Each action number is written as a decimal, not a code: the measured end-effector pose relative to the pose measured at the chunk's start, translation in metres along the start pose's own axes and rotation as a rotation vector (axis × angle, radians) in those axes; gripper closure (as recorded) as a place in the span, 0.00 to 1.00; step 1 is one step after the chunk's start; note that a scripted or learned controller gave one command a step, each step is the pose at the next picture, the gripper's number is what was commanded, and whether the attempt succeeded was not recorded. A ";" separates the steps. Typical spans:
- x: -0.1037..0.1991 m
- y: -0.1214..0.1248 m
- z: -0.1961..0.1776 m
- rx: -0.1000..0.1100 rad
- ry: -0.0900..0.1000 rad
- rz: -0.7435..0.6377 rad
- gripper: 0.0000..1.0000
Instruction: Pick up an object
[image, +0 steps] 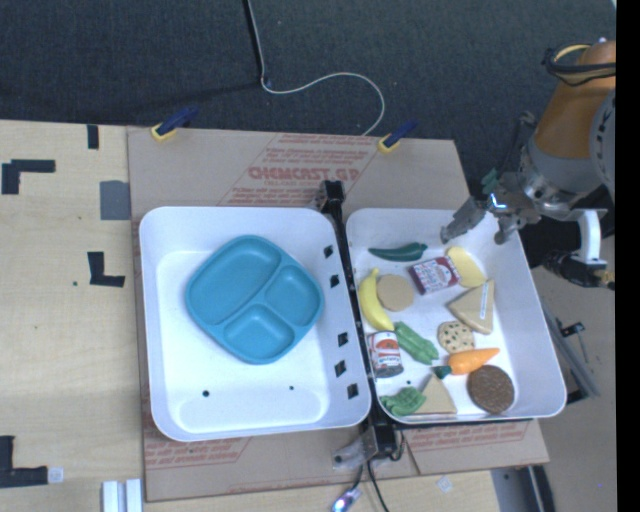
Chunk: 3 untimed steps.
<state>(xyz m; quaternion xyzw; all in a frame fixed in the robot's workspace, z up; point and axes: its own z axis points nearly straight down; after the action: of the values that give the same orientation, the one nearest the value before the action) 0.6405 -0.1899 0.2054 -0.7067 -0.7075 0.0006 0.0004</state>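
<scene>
The right bin (535, 300) holds several toy foods: a yellow banana (374, 301), a green chili pepper (398, 251), a dark red packet (433, 273), an orange carrot (470, 360), a brown round patty (491, 388), a cookie (455, 335) and a small can (385, 353). My gripper (484, 223) hangs above the bin's far right corner, its two fingers apart, with nothing between them. One finger (459, 222) points down-left toward the packet and a pale yellow piece (465, 265).
The left bin (165, 300) holds a blue divided plate (255, 297). Yellow and blue clamps (175, 122) (398, 134) pin the cardboard sheet at the back. A white cable (320, 85) loops behind the bins. The arm's orange band (580, 85) is at the far right.
</scene>
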 end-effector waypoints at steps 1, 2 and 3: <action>0.066 -0.039 0.017 0.004 0.003 -0.004 0.00; 0.063 -0.037 0.006 0.000 0.001 -0.002 1.00; 0.124 -0.057 0.014 0.003 0.002 -0.005 1.00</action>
<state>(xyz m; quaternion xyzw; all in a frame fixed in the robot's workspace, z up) 0.5837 -0.0662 0.1919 -0.7049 -0.7093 0.0007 0.0022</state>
